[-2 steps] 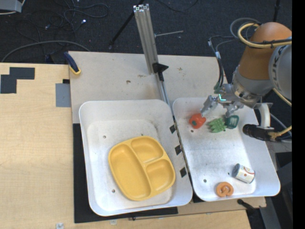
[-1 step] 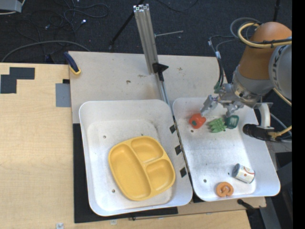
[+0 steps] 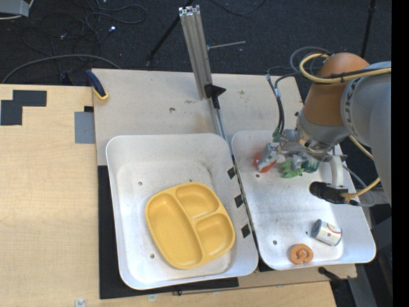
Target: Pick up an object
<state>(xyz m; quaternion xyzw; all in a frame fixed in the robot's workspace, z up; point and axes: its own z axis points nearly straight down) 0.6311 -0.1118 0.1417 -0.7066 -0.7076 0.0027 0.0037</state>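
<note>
The gripper (image 3: 281, 157) hung low at the right bin's (image 3: 281, 222) far end over a red object (image 3: 264, 163) and green object (image 3: 295, 169); whether it gripped anything I couldn't tell. Centring on one piece seemed wisest.

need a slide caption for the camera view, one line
KUKA arm's end effector low over red and green items in the right bin; yellow divided tray in the left bin.

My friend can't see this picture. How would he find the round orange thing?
Look at the right white bin, the one the grey arm reaches over. Go to its near edge, where two small things sit close together. The round orange thing is the flat ring-like one, left of and a bit nearer than the white can-shaped object.
</note>
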